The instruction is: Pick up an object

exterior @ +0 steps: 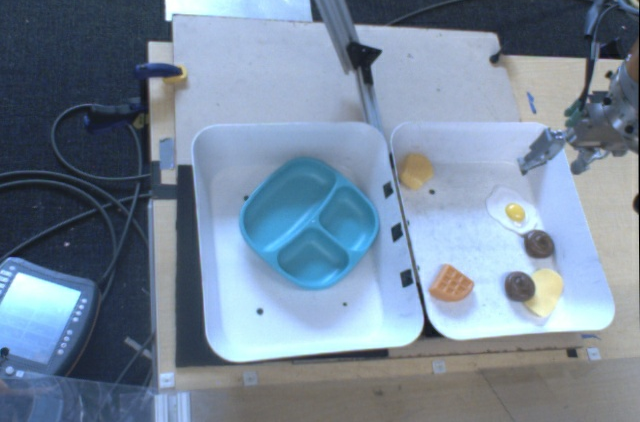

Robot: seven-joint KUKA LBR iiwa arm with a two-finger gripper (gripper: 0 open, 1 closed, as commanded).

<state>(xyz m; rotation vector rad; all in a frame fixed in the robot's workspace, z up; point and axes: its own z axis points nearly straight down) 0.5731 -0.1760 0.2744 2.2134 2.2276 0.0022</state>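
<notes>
The gripper (558, 150) hangs at the far right edge of the right bin (470, 140), its two grey fingers (538, 154) spread apart with nothing between them and nothing touching them. The arm leans in from the right, its wrist above the bin's far right corner.

No writing or label can be read on anything in the scene.

Just near of the gripper, inside the right bin, lies a toy fried egg (512, 210), and beside it toward the near right a brown doughnut (539, 244). Further near sit a second brown doughnut (519, 286) touching a pale yellow piece (546, 293), and to their left an orange waffle (451, 284). A yellow lump (416, 171) rests at the bin's far left. The left bin (220, 310) holds a blue divided plate (309, 222).
</notes>
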